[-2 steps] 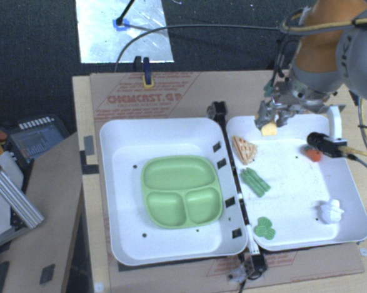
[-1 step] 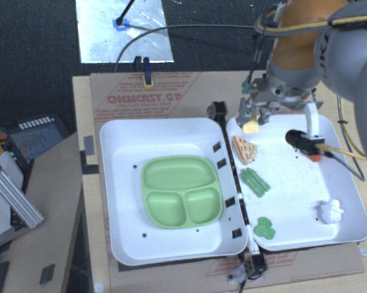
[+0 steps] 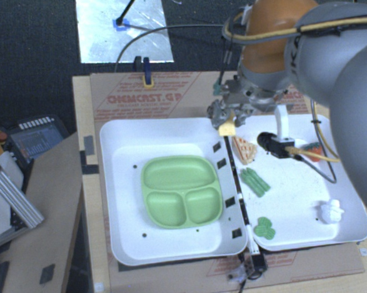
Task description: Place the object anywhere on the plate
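Pincer (image 3: 227, 122) clamps a small yellow object (image 3: 227, 128) above the divider between bins — carry step under way; next, swing left and lower onto the green plate (image 3: 178, 191).

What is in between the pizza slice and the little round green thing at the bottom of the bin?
In the camera view, a bundle of green beans lies between the pizza slice and the round green piece, all in the right bin.
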Motion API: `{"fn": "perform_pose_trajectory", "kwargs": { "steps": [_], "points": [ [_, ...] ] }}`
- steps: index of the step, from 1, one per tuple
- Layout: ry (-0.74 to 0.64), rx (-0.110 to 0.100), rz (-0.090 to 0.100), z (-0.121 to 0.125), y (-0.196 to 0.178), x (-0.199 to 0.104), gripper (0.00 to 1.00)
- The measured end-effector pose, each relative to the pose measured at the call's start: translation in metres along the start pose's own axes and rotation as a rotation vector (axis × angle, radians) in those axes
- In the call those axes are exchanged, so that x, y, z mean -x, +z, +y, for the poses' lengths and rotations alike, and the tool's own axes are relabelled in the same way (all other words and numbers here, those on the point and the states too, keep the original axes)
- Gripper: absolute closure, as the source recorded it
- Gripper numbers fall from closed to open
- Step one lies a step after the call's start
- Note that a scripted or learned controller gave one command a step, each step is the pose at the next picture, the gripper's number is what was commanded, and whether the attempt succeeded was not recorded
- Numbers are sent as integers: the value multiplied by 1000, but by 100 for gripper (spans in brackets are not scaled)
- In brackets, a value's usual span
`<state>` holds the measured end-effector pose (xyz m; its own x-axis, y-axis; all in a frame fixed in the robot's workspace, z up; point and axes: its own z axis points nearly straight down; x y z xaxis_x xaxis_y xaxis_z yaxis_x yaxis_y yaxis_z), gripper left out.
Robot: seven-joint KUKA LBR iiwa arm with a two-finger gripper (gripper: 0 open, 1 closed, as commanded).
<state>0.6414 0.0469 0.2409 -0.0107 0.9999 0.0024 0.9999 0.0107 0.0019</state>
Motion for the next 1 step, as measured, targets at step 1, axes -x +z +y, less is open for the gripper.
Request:
{"fn": "perform_pose_trajectory", "kwargs": {
  "steps": [1],
  "points": [
    [1, 0, -1, 4, 10, -61, 100]
  ]
}}
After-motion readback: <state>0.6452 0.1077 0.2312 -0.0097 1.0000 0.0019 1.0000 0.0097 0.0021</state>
